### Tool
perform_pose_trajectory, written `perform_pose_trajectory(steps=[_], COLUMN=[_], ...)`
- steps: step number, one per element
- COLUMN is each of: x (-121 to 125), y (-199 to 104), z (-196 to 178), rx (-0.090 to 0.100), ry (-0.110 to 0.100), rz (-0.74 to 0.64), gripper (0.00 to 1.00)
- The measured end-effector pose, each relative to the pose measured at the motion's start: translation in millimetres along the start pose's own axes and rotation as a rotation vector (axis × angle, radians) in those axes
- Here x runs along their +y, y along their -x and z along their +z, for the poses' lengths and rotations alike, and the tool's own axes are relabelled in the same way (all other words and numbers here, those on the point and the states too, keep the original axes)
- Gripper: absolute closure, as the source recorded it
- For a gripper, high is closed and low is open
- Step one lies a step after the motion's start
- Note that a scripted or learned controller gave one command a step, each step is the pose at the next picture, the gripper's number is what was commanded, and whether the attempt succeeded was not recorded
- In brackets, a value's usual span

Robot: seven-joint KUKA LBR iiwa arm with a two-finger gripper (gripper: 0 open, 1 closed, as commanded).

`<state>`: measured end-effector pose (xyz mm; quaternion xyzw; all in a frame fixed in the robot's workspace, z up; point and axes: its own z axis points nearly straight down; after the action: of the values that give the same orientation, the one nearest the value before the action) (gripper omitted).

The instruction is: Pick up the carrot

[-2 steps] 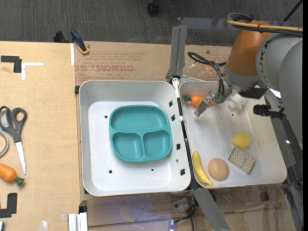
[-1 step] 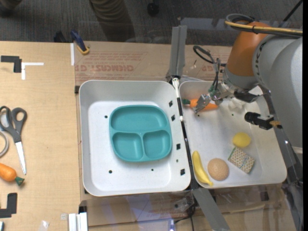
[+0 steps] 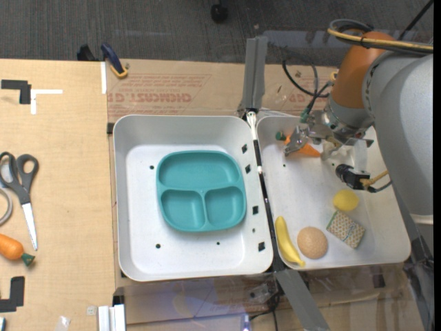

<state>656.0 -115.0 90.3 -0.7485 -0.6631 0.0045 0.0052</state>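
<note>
Presently, two shallow white bins are recorded side by side on the bench [image 3: 55, 150]. The left bin [image 3: 131, 205] is occupied by a teal divided plate [image 3: 202, 190] with three compartments, set near the middle of the bin floor.

The right bin [image 3: 275, 185] is entered by the grey arm [image 3: 406, 109] (orange band above the wrist), reaching in from the right. The pincer [image 3: 300, 142] is placed low at the far end of this bin, close to the divider between the bins. The carrot [image 3: 310, 151] (orange, with a small green stub seen at its left) is found directly at the pincer tips, partly covered by them; whether it is actually gripped between the fingers, or merely touched, cannot be told, and the opening of the pincer cannot be judged either.

Other contents of the right bin, all at its near end and well apart from the pincer: a banana [image 3: 288, 241] along the left wall, a tan round item [image 3: 312, 243] just beside it, a patterned sponge-like block [image 3: 346, 229], and a small yellow lemon-like fruit [image 3: 346, 200].

On the bench left of the bins, scissors [image 3: 21, 192] and a second orange carrot-like item [image 3: 14, 248] are noted.
</note>
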Motion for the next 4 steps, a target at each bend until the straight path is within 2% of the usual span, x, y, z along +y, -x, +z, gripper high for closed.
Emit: perform_pose_trajectory(steps=[1,2,3,4], x=[0,3,2,1], y=[0,3,3,-4], z=[-9,-89,-89,-20], rx=[-0.003,-0.006,-0.006,-0.011], ry=[0.0,0.016,0.015,0.031], rz=[-0.004,-0.507,-0.508,-0.455], gripper=[1.0,1.0,0.0,0.0])
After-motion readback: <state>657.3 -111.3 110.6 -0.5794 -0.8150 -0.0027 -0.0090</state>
